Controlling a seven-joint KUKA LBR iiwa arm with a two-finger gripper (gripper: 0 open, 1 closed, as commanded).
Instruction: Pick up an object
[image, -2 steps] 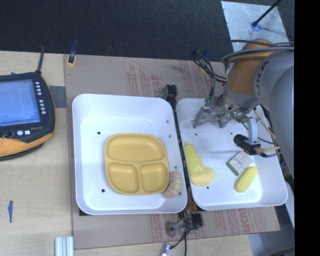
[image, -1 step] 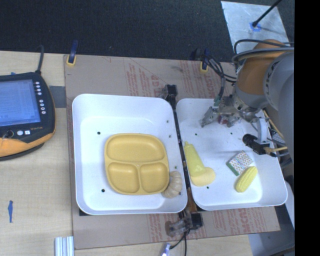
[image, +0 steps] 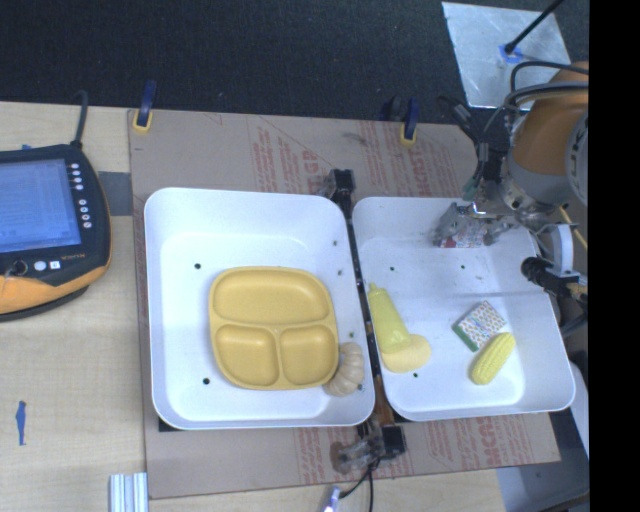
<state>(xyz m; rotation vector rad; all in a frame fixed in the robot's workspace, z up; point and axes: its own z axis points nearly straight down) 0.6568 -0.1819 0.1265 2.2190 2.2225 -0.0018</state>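
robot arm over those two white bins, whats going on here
The arm's pincer sits low over the far end of the right bin, with nothing visibly between its fingers. In that bin lie a yellow bottle-shaped toy, a toy corn cob and a small patterned block. The left bin holds a yellow divided tray and a beige lump.

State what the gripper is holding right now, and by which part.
Nothing shows between the fingers of the gripper. It hangs over the right bin's far end, well apart from the corn cob, the small sponge and the yellow bottle.
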